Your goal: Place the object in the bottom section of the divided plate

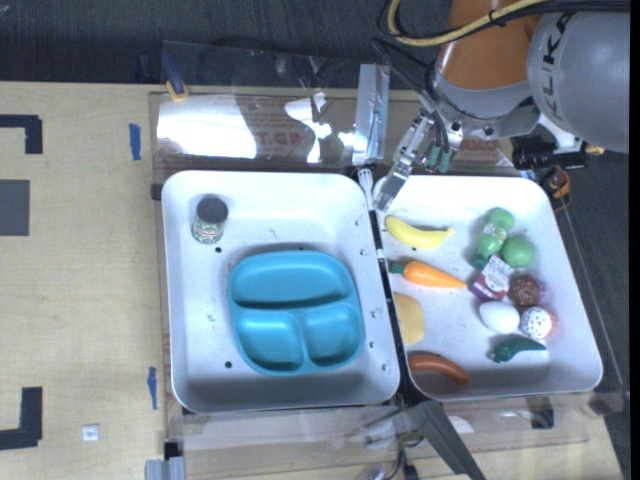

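A blue divided plate (293,308) lies in the left bin (185,298), with one wide section at the top and two smaller ones at the bottom; all hold nothing. My gripper (388,190) hangs over the upper left corner of the right bin (572,308), close to the wall between the bins. It is just above a yellow banana (418,233), and I see nothing in it. An orange carrot (432,275) lies below the banana.
A small round jar (210,218) stands in the left bin's upper left corner. The right bin also holds a pale yellow piece (408,316), a red sausage (437,367), green fruits (505,238), a purple packet (492,276), eggs (500,317) and a green pepper (518,348).
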Tool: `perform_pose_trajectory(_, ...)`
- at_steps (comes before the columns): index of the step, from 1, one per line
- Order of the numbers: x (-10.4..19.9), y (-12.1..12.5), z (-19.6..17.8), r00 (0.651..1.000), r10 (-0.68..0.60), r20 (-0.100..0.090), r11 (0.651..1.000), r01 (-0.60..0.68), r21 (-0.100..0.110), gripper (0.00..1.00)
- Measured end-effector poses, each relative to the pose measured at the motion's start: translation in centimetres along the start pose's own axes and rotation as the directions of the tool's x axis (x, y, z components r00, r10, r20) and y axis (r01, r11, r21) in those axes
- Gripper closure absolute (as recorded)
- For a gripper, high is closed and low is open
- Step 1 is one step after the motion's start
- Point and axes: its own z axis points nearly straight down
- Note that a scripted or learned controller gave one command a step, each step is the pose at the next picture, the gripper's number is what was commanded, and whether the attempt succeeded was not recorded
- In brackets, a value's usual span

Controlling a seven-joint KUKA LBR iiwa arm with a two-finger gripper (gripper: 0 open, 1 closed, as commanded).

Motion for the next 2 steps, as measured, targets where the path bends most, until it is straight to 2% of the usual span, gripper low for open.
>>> perform_pose_trajectory(1, -1.17, -10.34, -20.17, 0.973, 0.233, 0.005, 0.973, -0.233, 0.0, 0.0)
perform_pose_trajectory(2, -1.18, -10.07, -21.04, 0.974, 0.228, 0.007, 0.974, -0.228, -0.002, 1.0)
